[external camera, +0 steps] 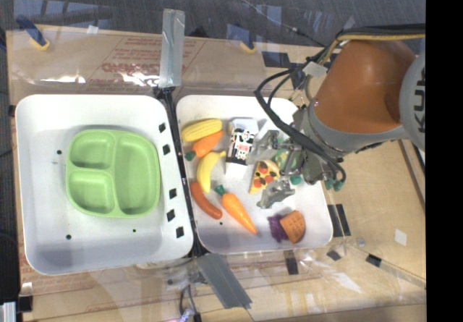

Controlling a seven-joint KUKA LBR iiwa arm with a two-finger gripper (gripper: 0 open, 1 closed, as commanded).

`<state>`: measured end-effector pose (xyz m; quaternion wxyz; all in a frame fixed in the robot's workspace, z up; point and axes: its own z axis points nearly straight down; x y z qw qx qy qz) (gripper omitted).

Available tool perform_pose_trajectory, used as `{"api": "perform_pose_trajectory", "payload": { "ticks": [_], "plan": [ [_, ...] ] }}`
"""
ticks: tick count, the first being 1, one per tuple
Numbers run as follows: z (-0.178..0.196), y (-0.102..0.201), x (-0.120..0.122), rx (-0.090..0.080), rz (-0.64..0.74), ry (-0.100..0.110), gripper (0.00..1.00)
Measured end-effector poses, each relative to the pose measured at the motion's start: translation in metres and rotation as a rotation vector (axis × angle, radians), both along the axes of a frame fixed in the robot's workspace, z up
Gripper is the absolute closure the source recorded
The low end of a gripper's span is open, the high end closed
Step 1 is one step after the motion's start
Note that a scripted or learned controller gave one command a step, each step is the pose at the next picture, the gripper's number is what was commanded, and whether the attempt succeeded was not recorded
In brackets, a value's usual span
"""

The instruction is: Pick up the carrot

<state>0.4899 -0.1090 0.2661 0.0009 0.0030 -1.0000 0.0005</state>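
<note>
One carrot (238,212), one banana (208,169), one corn cob (202,129)

Carrot (238,212): orange, tapered, lying flat and slantwise in the right bin (311,237), just beside the banana (208,170), ungripped.

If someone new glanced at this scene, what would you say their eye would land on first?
Probably the arm's bulky orange band at the right, looming over the right bin, with the gripper low among bright toy food. Next comes the lime-green divided plate alone in the left bin. The carrot lies free near the right bin's front, beside a banana and corn.
</note>
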Motion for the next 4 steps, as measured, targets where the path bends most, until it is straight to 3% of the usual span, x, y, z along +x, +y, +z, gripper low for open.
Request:
{"api": "perform_pose_trajectory", "payload": {
  "ticks": [1, 2, 3, 4],
  "plan": [
    [-0.174, -0.008, -0.001, 0.002, 0.035, -0.001, 0.0],
    [-0.165, -0.006, 0.0, 0.002, 0.045, 0.001, 1.0],
    [-0.071, 0.025, 0.008, 0.001, -0.015, -0.009, 1.0],
    [-0.074, 0.024, 0.007, 0.001, -0.016, -0.002, 0.0]
  ]
}}
